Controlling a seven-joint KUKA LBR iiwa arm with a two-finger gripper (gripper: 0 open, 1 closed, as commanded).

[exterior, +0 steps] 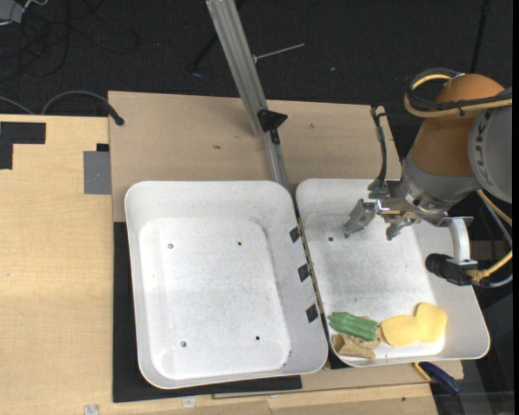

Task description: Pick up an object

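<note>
Left bin [156, 232], centre frame. Right bin [389, 266]: we list a yellow object [415, 325], green object [355, 324] and tan scrap [356, 346] crowded at its lower edge, shapes unclear. Arm [454, 137] is cut off at right; the gripper [379, 221] hangs above the bin with jaws spread, holding nothing.

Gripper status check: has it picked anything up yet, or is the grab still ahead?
Nothing looks picked yet. The gripper hangs open over the right bin, near its far end, with nothing between its fingers. The green object, yellow object and tan piece lie along the near edge. Left to do: move there, descend, close and lift.
</note>
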